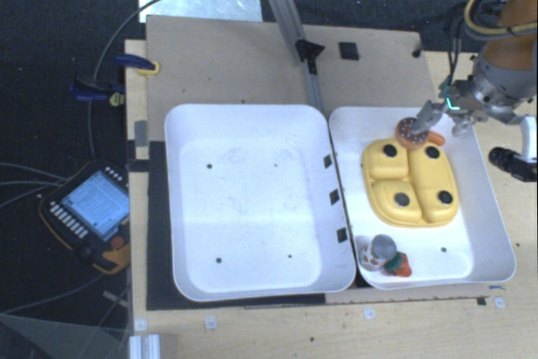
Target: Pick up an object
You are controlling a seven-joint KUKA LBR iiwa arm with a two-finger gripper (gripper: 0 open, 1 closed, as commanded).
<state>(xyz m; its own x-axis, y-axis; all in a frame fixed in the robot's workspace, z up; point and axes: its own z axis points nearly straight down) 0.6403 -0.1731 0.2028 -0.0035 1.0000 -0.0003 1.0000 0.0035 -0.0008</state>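
In the camera view we see the gripper over the far part of the right bin, its tips at a small brown ring that lies against the far edge of the yellow tray; we cannot tell how far the tips are parted or whether they grip the ring. We note small toys in that bin's near left corner and the left bin alongside.
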